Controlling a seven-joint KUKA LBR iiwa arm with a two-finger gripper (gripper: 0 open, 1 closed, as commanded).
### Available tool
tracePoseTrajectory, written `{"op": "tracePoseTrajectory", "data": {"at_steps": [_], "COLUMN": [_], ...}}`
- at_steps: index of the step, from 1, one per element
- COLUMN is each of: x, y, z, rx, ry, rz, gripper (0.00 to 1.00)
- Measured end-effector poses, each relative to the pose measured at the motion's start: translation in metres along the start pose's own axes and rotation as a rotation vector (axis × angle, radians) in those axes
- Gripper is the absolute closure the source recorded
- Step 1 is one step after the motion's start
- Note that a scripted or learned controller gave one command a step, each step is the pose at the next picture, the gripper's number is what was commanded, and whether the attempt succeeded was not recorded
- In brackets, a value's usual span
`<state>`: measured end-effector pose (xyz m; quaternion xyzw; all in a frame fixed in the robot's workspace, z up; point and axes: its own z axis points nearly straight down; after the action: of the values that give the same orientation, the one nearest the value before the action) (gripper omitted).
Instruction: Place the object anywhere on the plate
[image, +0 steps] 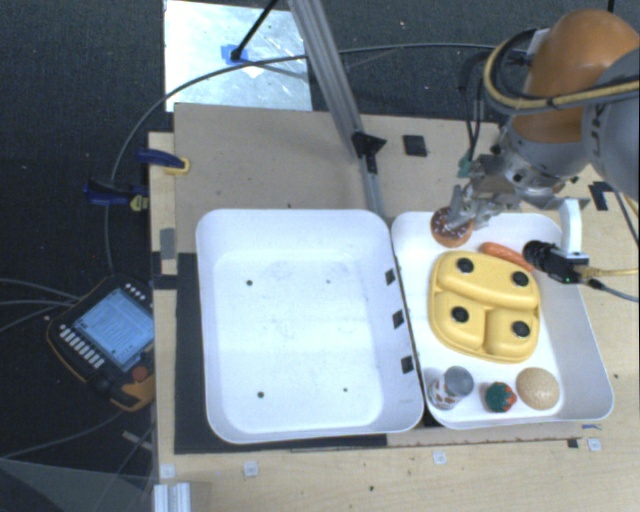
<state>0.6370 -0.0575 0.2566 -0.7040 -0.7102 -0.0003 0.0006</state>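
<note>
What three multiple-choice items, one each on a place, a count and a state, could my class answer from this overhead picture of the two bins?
1. Where does the yellow plate lie?
A. left bin
B. right bin
C. on the bench outside both bins

2. How many small things sit along the right bin's near edge?
A. one
B. three
C. five

3. How does the plate lie?
A. flat, compartments facing up
B. standing on edge
C. propped on the bin's wall

Answers: 1 B, it lies on the right bin's floor. 2 B, a grey-topped piece, a green and red one and a tan one. 3 A, its dimpled sections face the camera.
</note>
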Motion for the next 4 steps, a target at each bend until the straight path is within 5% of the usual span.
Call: {"op": "tracePoseTrajectory", "data": {"at_steps": [4], "x": [0.181], "y": [-0.102], "z": [0.032], "rx": [0.002], "ry": [0.0], "rz": [0.0], "gripper": [1.0]}}
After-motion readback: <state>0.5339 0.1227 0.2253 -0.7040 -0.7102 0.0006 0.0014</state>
